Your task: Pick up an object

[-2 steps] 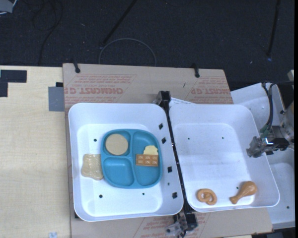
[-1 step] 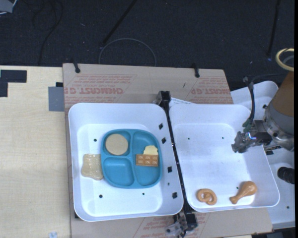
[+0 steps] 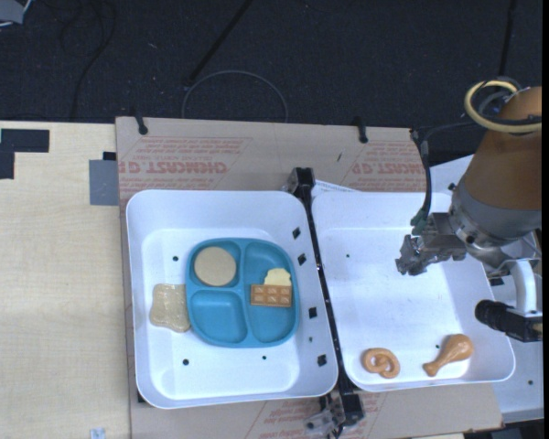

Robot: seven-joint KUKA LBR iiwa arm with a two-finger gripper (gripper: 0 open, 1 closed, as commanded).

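My gripper (image 3: 412, 260) hangs over the right bin (image 3: 375, 213), in its upper right part, with the grey and orange arm behind it. Nothing shows between its fingers. A pretzel (image 3: 381, 362) lies near the right bin's front edge, well below the gripper. A chicken drumstick (image 3: 449, 353) lies to the pretzel's right, near the front right corner. In the left bin (image 3: 156, 227) a blue divided plate (image 3: 242, 323) holds a round cookie (image 3: 214, 265), a waffle piece (image 3: 271, 295) and a yellow cheese piece (image 3: 278, 277). A pale slice of bread (image 3: 169, 306) lies left of the plate.
A black divider with clips (image 3: 313, 282) runs between the two bins. The bins rest on a cardboard sheet (image 3: 220, 158) on a wooden bench. Cables lie on the dark floor behind.
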